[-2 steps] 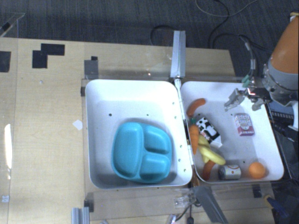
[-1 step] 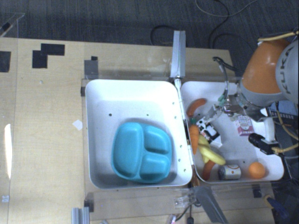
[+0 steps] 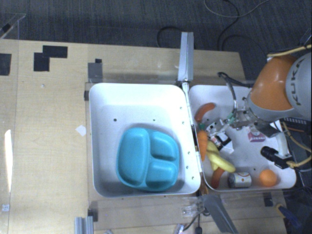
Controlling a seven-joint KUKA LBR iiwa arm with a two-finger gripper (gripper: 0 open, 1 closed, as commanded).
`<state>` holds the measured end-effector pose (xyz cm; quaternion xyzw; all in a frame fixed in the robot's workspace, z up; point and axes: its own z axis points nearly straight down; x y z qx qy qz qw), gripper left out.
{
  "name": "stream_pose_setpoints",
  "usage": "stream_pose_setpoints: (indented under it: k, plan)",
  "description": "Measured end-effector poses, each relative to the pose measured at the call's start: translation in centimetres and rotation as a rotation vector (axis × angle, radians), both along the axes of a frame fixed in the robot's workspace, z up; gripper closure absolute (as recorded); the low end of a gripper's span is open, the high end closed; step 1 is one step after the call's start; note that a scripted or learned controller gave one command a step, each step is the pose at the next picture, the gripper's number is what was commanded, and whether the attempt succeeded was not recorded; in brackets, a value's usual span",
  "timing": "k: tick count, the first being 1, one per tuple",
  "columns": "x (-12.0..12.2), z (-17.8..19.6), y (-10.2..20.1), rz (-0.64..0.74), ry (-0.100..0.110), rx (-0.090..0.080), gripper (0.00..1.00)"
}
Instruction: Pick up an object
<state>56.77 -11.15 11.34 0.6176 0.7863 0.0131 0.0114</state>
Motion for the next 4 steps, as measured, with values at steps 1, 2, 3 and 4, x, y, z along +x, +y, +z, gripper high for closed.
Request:
stream_pose_setpoints:
  k: [1,2,3,4]
  plan:
    - [7.4,7.2,5.6,-0.064,0.030,-0.005,0.00]
    - [8.3,-2.6,2.6,0.031,0.026,-0.008,0.00]
    - [8.5,7.3,6.2,0.188,0.028,-0.010,0.00]
    - [7.5,-2.5,0.9,0.256,0.026,-0.013,0.00]
